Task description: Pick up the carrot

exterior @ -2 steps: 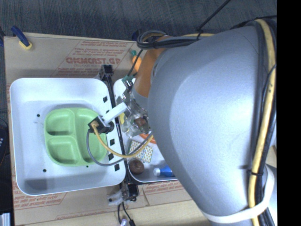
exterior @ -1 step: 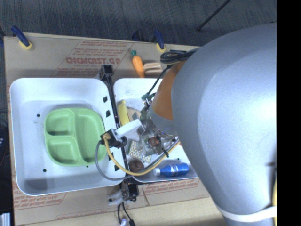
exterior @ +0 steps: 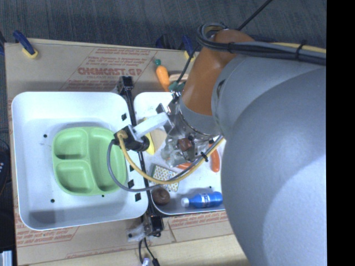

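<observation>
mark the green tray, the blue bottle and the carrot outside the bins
green tray [exterior: 83,159]: camera view, on the middle ridge between its compartments.
blue bottle [exterior: 204,199]: camera view, on the middle of its body.
carrot [exterior: 162,77]: camera view, on its orange body, on the cardboard above the right bin.

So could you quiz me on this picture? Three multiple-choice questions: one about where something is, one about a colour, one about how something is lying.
1. Where is the green tray?
A. In the left bin
B. In the right bin
C. On the cardboard outside the bins

2. What colour is the bottle in the right bin?
A. Red
B. Blue
C. Yellow

3. How is the bottle placed?
A. Standing upright
B. Lying on its side
C. Balanced on the tray

Answers: 1 A, since the tray sits inside the left bin. 2 B, since its body is plainly blue with a white cap end. 3 B, since its length runs flat along the bin's floor.
</observation>
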`<action>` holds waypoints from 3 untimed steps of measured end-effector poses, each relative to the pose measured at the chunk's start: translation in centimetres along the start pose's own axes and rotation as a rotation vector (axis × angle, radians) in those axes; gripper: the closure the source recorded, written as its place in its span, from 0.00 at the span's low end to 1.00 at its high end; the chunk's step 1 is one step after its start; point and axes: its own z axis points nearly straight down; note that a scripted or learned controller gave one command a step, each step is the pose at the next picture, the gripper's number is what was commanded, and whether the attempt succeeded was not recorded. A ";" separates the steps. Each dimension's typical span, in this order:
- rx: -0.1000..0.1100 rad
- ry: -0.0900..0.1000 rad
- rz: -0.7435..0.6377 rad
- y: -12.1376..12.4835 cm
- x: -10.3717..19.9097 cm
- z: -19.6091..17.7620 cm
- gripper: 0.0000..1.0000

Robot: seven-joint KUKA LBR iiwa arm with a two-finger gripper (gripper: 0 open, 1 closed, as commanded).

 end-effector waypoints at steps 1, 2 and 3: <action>0.001 -0.001 -0.243 0.2 1.2 -7.5 1.00; 0.000 -0.004 -0.199 -7.2 1.4 -0.1 1.00; -0.001 -0.004 -0.109 -12.5 3.3 8.4 1.00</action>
